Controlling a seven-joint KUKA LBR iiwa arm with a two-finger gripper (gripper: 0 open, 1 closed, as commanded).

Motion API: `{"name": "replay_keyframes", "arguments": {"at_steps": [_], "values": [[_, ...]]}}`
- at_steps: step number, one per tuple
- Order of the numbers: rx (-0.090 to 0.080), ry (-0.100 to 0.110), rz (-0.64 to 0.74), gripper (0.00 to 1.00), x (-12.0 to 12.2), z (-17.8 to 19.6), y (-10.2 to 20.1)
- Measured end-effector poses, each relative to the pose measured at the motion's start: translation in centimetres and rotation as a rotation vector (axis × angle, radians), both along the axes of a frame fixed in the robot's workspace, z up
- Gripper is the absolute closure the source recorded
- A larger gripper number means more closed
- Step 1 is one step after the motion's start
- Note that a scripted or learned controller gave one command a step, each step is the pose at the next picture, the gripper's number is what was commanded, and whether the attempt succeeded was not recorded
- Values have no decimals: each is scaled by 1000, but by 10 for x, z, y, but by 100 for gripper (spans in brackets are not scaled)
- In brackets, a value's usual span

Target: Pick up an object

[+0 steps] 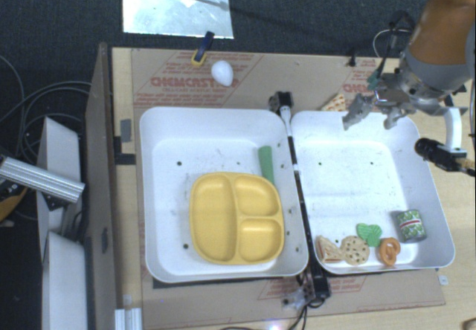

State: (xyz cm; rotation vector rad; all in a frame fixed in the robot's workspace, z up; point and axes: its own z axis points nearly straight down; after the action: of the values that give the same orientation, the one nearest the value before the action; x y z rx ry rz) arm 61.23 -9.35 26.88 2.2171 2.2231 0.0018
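My gripper (372, 114) hangs over the far edge of the right bin (357, 172), its two fingers (352, 116) spread apart with nothing between them. Along the right bin's near wall lie a triangular sandwich piece (327, 249), a round cookie (355, 250), a green leafy piece (368, 232), a small orange ring (388, 250) and a green can (410, 225). The left bin (171, 150) holds a yellow divided plate (236, 217) and a green strip (265, 163) beside the divider.
Behind the bins, on the cardboard, rest a white egg (222, 72), a yellow and blue marker (201, 50) and a cracker piece (336, 103) just left of the gripper. A black clamp (281, 102) sits where the bins meet at the back.
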Motion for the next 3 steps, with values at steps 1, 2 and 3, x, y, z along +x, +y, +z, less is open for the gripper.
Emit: {"name": "replay_keyframes", "arguments": {"at_steps": [1, 2, 3], "values": [[0, -4, 3, 100, 1, 11, 0], [2, 0, 8, 100, 40, -33, 61], [3, -2, 9, 100, 57, -29, 137]]}}
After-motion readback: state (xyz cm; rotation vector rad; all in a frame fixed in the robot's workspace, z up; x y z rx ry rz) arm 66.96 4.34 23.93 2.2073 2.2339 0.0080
